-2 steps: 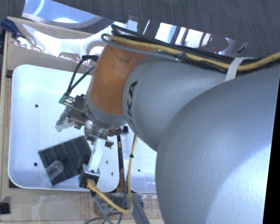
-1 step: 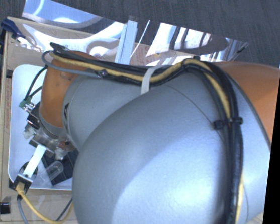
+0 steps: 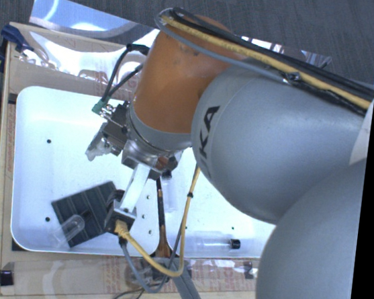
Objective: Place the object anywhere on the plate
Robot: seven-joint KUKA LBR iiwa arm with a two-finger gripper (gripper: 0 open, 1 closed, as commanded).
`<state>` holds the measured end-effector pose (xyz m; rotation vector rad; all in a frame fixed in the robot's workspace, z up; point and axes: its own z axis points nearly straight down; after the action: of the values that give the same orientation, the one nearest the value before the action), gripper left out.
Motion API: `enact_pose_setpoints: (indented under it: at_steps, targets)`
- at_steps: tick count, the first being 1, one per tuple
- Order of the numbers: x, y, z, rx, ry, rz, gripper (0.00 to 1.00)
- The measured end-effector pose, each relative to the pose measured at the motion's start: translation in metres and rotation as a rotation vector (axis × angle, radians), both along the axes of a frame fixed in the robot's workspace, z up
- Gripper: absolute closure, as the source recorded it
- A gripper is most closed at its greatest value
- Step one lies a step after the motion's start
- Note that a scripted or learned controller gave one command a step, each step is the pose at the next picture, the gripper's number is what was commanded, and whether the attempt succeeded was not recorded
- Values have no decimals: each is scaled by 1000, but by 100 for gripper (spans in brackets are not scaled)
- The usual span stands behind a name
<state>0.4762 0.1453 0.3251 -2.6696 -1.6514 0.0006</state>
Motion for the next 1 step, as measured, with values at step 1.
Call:
enact_pose_setpoints:
  at_steps: [1]
  targets:
    - [-1,3,8,0,7,11,100]
